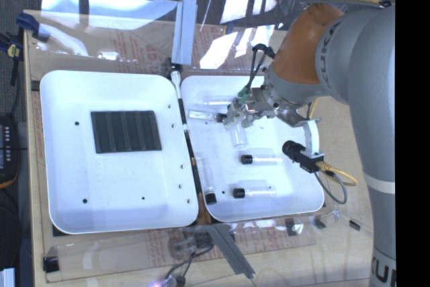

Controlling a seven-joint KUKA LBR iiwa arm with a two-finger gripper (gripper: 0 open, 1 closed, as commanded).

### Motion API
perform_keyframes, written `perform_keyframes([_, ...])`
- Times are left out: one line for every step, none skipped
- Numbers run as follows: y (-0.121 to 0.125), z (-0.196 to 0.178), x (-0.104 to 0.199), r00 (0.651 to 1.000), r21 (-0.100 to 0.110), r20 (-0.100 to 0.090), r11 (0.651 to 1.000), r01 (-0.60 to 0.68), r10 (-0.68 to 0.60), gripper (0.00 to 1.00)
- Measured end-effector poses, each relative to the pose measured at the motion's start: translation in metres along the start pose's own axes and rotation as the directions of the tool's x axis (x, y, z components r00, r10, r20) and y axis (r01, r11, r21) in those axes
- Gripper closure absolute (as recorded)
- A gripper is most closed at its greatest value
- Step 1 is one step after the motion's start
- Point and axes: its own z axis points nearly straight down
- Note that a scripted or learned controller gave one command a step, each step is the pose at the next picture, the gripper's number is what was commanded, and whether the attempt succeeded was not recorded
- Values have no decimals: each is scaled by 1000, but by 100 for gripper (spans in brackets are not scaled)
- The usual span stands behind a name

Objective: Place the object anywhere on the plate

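Arm [349,57] bent in from right, wrist angled down; gripper [236,116] low over right bin [306,201], near its upper edge. Jaw opening: cannot tell. Dark plate [125,131] sits in left bin [60,198].

Dark ridged rectangular plate [126,131] flat in left bin; clear, black-capped tubes [254,192], apparently, in right bin.

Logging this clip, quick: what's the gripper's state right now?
Gripper: low over the right bin, among the clear tubes; open or closed cannot be told.
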Motion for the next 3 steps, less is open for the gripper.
perform_keyframes([-74, -7, 61, 993, 2, -1, 993, 115, -115, 100])
perform_keyframes([-93, -6, 135, 954, 4, -2, 954, 300, -300, 100])
perform_keyframes([-89, -6, 204, 979, 1, 0, 979, 204, -204, 100])
